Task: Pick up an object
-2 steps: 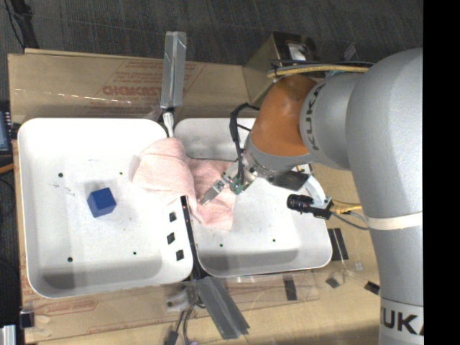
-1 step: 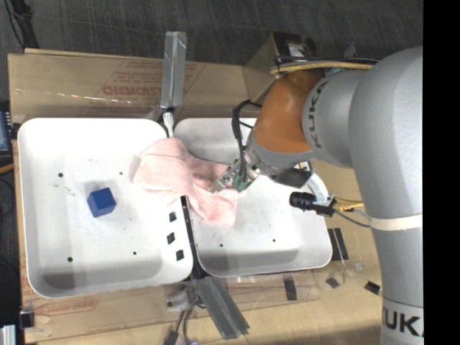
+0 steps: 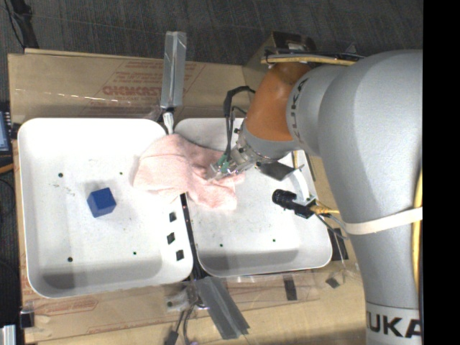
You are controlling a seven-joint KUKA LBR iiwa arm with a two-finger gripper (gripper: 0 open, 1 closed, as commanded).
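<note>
Two white bins side by side at frame centre. A pink cloth [image 3: 185,171] drapes over the shared rim, lying partly in the left bin [image 3: 43,192] and partly in the right bin [image 3: 251,246]. The gripper [image 3: 228,165] rests on the cloth's right part, just right of centre; its opening cannot be told. A blue cube [image 3: 101,201] sits in the left bin, well apart from the cloth.

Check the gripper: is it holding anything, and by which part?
Cannot be told. The gripper is down on the pink cloth, at its right end over the right bin, but no hold is visible.
</note>
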